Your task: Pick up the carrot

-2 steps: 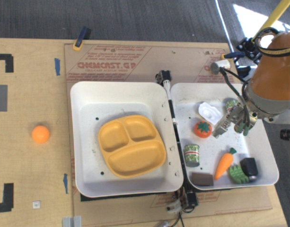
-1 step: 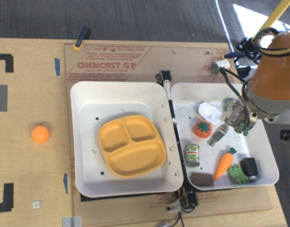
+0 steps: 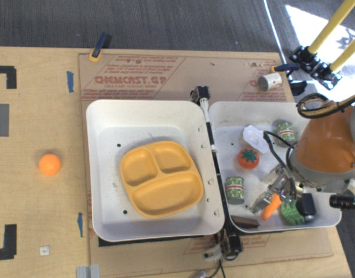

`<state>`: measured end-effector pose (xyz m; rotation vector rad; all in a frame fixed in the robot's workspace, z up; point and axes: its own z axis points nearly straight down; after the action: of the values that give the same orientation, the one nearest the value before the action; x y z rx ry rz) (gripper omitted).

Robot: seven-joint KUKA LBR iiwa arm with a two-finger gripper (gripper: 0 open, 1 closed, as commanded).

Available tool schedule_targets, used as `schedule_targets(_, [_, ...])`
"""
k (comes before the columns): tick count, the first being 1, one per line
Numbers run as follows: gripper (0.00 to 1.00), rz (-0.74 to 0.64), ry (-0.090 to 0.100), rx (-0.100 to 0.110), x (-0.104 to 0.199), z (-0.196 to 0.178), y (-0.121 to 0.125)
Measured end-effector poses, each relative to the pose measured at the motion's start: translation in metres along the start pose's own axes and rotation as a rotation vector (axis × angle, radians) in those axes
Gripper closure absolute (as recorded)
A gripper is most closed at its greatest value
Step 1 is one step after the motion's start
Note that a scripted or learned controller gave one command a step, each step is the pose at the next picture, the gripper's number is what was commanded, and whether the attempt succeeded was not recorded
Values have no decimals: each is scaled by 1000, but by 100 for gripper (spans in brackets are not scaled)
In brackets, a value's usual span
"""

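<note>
Hovering low in right bin (image 3: 235, 112), gripper (image 3: 272, 200) right at carrot (image 3: 271, 208); carrot lies slanted just under fingertips, long axis running down-left to up-right, green broccoli-like piece (image 3: 291, 212) beside; finger spread – cannot tell

Smooth, faintly glossy white plastic in both bins (image 3: 102, 155). Matt yellow plastic for the divided tray (image 3: 161, 178). Plain brown cardboard, printed in red, beneath them (image 3: 165, 77). Pale wood-look surface (image 3: 32, 126), matt, with black tape marks. Smooth orange plastic on the carrot (image 3: 271, 207) and the ball (image 3: 50, 164). Bare shiny metal on the claw (image 3: 270, 197). Glossy orange band on the arm (image 3: 328, 146).
</note>
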<state>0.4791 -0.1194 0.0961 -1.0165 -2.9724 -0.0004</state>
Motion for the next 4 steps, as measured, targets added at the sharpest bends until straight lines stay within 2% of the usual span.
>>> schedule_targets(1, [100, 2, -5, -3, -1, -10, 1])
schedule_targets(2, [100, 102, -4, -2, -9, -151, 37])
schedule_targets(3, [0, 102, -3, -2, -8, -151, 37])
schedule_targets(4, [0, 50, 1, 1, -17, -5, -1])
